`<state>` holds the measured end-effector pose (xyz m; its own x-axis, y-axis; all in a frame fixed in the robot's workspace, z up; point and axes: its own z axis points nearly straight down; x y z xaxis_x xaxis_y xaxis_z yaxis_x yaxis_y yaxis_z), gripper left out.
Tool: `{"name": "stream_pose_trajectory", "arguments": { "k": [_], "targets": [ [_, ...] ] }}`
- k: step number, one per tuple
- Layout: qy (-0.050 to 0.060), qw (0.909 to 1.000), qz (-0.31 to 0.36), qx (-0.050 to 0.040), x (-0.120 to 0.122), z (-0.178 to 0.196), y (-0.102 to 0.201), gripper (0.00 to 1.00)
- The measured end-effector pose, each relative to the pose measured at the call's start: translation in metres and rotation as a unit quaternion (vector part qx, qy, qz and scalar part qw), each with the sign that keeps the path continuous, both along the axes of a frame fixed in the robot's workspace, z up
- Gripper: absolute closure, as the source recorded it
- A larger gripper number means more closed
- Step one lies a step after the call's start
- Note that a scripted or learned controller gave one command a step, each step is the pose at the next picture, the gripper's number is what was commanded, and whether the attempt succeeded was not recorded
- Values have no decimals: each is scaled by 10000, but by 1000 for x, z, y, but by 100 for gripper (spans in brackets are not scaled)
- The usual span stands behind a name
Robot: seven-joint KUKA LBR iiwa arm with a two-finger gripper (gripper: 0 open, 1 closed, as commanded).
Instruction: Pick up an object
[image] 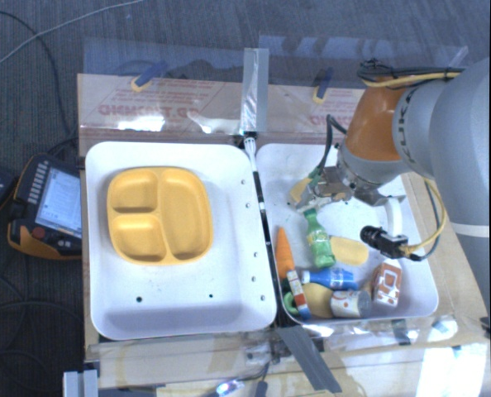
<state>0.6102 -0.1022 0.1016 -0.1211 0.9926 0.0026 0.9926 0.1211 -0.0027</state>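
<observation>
My gripper (318, 190) hangs low over the upper left part of the right bin (419, 304), under the orange band of the arm (374, 126). A pale yellow object (301, 191) lies right at its left side; whether it is held I cannot make out. Just below the gripper a green bottle (318, 242) lies lengthwise. An orange carrot (284, 251) rests along the bin's left wall. Further down lie a yellow piece (350, 251), a blue object (341, 278), a white cup (346, 304) and an orange-and-white box (386, 283).
The left bin (130, 313) holds a yellow divided plate (159, 215). A black connector on a cable (379, 239) hangs from the arm over the right bin. A teach pendant (47, 209) lies on the floor at the left.
</observation>
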Motion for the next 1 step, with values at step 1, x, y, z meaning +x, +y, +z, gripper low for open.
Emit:
{"name": "stream_pose_trajectory", "arguments": {
  "k": [1],
  "targets": [
    [-5, 9974, -724, -23, 39, 82, 57, 100]
  ]
}}
